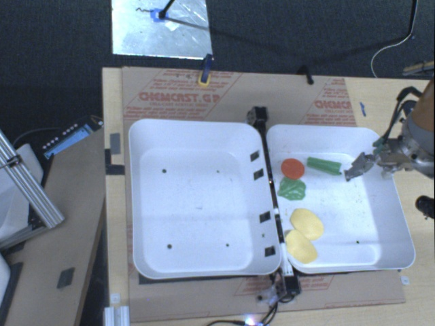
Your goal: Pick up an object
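Observation:
The right bin (380, 202) holds several small things near its left side. An orange-red round piece (293, 168) lies beside a long green piece (323, 165). Below them rests a crumpled dark green piece (292, 189). Two yellow lumps lie lower down, one (307, 223) above the other (301, 246). My gripper (356, 167) reaches in from the right over the bin's upper right part, just right of the long green piece and apart from it. Nothing shows between its tips.
The left bin (197, 195) stands beside the right one, with black clips (264, 195) along the shared rim. A cardboard sheet (183, 94) lies under both bins. A metal plate (161, 17) lies at the back, and a cable (394, 43) at the top right.

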`<action>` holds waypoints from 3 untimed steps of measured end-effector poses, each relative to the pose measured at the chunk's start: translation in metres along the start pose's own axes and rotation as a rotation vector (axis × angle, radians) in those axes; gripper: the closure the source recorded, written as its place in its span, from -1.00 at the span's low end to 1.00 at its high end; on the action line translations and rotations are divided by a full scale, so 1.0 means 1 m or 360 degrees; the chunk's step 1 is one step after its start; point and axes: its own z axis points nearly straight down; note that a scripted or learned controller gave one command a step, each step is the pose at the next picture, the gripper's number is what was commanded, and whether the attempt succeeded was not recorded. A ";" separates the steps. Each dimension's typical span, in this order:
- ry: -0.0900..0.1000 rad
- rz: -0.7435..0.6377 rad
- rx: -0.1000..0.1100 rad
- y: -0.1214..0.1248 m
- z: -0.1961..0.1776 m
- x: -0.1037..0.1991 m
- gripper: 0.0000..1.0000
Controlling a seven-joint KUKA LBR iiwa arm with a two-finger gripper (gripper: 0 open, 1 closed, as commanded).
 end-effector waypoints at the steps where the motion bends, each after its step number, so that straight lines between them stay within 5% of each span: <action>1: 0.0008 -0.0007 0.0012 -0.004 0.078 0.048 -1.00; 2: 0.0008 0.0002 0.0014 -0.070 0.126 0.096 -1.00; 3: 0.0002 0.0002 -0.0002 -0.066 0.113 0.093 1.00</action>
